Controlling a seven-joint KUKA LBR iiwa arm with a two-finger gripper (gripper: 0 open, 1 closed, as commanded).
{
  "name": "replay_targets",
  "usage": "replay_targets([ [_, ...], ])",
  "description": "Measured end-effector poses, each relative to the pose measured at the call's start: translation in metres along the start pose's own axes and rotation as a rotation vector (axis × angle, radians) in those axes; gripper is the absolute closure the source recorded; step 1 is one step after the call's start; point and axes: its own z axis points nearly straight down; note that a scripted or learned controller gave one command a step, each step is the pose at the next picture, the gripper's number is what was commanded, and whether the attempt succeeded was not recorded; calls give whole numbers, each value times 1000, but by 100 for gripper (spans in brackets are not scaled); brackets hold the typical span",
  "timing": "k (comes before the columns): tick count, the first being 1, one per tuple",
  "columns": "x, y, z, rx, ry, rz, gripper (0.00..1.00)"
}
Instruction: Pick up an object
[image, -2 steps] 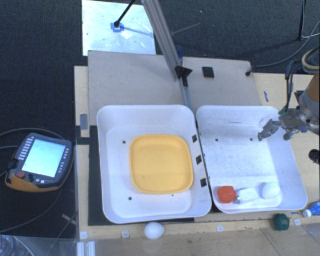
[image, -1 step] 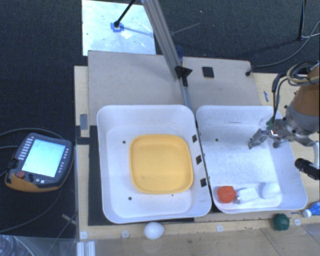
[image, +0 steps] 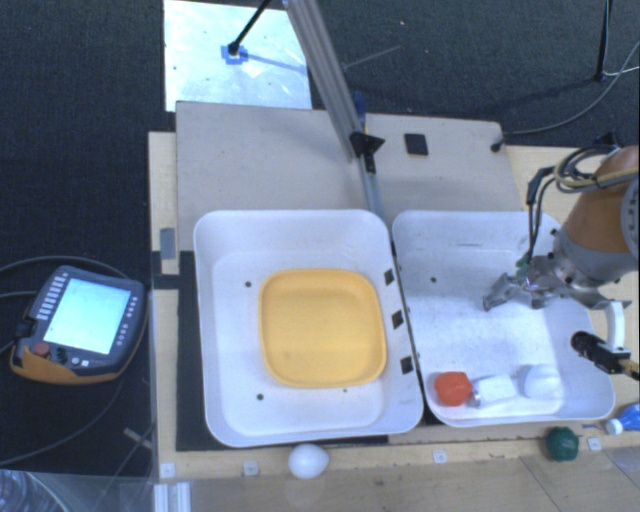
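We see a smooth yellow plastic plate (image: 323, 327), square with rounded corners, lying flat in the left bin (image: 225, 300). In the right bin (image: 450, 260), toward six o'clock, lie a round orange-red object (image: 452, 389), a white cylinder (image: 494, 389) and a white rounded lump (image: 541, 380). The jaws (image: 518, 290) hang at three o'clock, splayed apart above bare bin floor, gripping nothing.

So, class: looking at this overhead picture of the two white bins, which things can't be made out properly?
- Gripper, camera view: too small and blurred to tell how it stands.
- Blue object, lower right: cut off by the picture's edge; what it is can't be told.
- White objects beside the round orange-red object: white on the right white bin, outlines blur together.
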Motion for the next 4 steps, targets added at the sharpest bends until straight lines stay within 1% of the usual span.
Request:
replay_targets([
  [1,-1,2,-13,-5,-2,0,100],
  [2,-4,5,-56,-7,-2,0,100],
  [3,-6,6,-120,-9,-3,-1,100],
  [4,-6,6,-122,-4,-1,-1,100],
])
